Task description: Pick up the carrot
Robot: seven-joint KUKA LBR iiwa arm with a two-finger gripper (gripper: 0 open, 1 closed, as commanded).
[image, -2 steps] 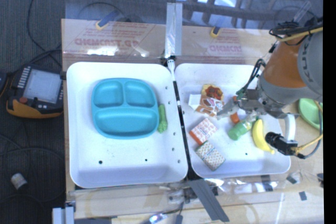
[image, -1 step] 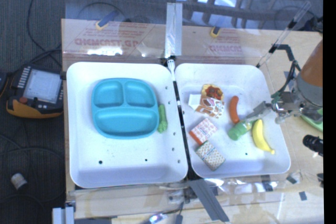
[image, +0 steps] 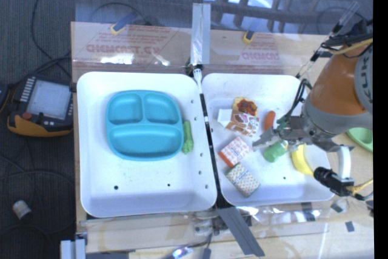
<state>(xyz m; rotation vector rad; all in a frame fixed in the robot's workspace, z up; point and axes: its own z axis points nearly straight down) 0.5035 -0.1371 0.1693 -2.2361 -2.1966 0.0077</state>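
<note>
Two white bins sit side by side, and we hang our gripper (image: 274, 137), spread wide, beside the carrot (image: 270, 120) to grab it.

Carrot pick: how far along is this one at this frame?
Done: the arm has reached into the right bin, and the gripper hangs low beside the carrot. In hand: nothing visibly; the carrot lies on the bin floor just above the gripper, next to a green item and a banana. Left: closing on the carrot and lifting it.
</note>
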